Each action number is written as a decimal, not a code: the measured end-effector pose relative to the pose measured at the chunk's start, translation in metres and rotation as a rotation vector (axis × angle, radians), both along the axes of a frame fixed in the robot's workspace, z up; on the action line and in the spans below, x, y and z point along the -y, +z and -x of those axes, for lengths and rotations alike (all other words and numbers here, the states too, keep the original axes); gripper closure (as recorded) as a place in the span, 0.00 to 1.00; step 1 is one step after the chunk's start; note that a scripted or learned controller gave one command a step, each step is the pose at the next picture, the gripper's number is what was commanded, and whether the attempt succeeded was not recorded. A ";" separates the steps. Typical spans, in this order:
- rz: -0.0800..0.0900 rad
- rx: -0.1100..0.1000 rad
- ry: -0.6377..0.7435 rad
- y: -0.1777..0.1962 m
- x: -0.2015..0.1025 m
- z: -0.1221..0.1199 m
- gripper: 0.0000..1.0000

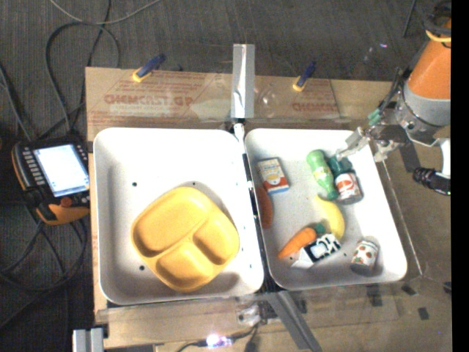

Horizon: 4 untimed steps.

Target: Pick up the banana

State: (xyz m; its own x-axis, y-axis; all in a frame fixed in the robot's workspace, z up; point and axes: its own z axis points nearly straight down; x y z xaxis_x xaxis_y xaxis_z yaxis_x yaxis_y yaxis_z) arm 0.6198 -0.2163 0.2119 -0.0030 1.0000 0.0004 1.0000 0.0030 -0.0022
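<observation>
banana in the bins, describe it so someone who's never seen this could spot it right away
Start at the right-hand white bin, the one without the big yellow divided plate. Near its middle, just below the green bottle and the red can and right of the orange carrot, lies the banana. It is the only plain yellow, smooth, slightly curved thing in that bin.

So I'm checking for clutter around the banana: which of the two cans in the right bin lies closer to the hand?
The red can, just beside the green bottle below the hand. The other can sits far down by the bin's lower corner.
</observation>
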 end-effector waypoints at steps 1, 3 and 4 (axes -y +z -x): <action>0.000 0.004 0.078 -0.118 -0.016 0.068 0.00; 0.003 0.000 -0.033 0.000 -0.042 0.066 1.00; 0.000 0.000 0.008 0.023 -0.077 0.065 1.00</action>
